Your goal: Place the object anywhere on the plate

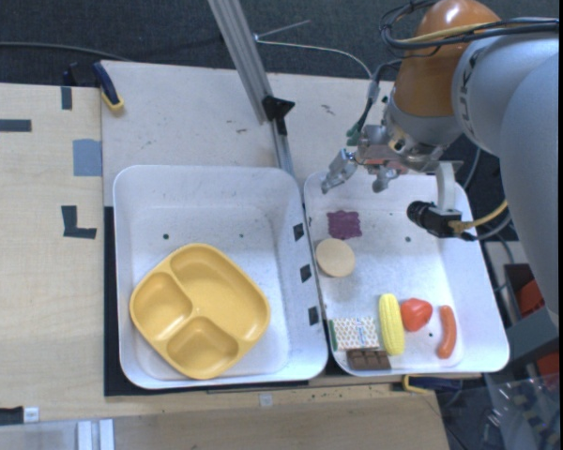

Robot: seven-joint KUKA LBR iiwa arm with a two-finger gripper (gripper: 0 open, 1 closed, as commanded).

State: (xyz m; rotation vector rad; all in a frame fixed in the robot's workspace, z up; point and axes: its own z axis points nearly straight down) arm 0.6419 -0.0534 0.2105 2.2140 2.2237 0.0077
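A pale wooden bench [38, 251] carried two shallow white bins side by side. The left bin [150, 190] held a yellow plate [199, 309] with three compartments. In the right bin [469, 279] lay a purple piece [344, 223], a tan disc [336, 258] just below it, and along the near edge a corn cob [390, 323], a red-orange item that may have been a tomato [415, 314], a carrot [447, 331], a cracker [354, 331] and a chocolate bar [368, 358]. The gripper [357, 176] hung over the right bin's far edge, fingers spread apart, nothing between them.
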